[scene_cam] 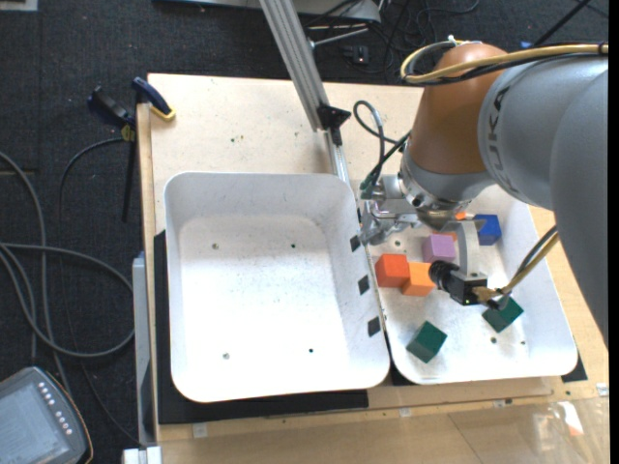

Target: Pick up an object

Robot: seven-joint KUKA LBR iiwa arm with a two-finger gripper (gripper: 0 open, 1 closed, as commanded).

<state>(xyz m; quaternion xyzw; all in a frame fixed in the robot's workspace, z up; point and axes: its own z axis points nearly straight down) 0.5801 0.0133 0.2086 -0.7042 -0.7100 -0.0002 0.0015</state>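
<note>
While the arm (513,114) reaches in from the right of the frame, we find the gripper (411,222) low in the right bin (542,356), touching the purple block (441,248); beside it lie orange blocks (403,274).

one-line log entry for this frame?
arm over right bin | blocks: orange, purple, blue, two green | left bin

The grey arm (551,124) runs off the right edge, and its orange band (455,75) and wrist cover much of the right bin's (542,356) far end. The gripper (387,216) sits under the wrist, its fingers hidden. The blue block (488,228) shows only partly behind the arm. A screened device (39,423) is cut off at the lower left corner.
</note>
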